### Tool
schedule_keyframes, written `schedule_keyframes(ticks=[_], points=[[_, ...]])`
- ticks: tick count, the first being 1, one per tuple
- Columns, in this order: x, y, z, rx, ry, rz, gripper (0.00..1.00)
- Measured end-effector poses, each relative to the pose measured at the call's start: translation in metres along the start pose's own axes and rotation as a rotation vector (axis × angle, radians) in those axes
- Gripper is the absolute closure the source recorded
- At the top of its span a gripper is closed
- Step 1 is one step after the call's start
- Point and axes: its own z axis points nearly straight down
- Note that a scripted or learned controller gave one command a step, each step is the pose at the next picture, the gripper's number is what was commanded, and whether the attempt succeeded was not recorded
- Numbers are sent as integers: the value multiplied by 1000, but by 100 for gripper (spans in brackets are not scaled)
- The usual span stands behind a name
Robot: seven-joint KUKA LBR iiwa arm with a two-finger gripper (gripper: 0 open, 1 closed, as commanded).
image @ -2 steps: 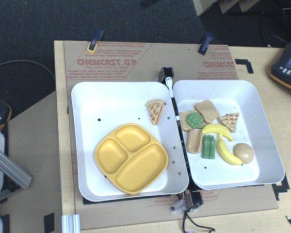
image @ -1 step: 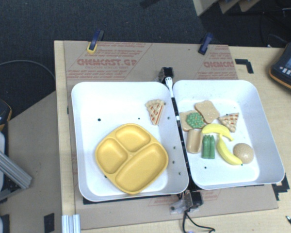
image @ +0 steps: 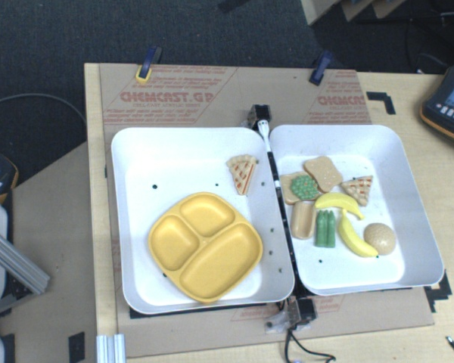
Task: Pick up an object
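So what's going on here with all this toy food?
Nothing is being handled right now. Two white bins sit side by side. The left bin holds a yellow divided plate and a pizza slice. The right bin holds a cluster of toy food, including a banana, bread and something green. The job is to pick one up; all still lie untouched.

**Arm's looks: cannot tell from my feed**

From my desk I cannot tell a single colour, cable, screw or marking of the arm at this moment, so I put none down. What my camera gives me is the bench (image: 212,89) with the left bin (image: 174,161) and the right bin (image: 397,180) side by side on it.
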Motion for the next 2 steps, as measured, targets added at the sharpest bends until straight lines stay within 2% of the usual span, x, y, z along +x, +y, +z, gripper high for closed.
schedule_keyframes(ticks=[1,2], points=[[125,17,150,9,7,-16,100],[140,-33,-51,-28,-3,-6,100]])
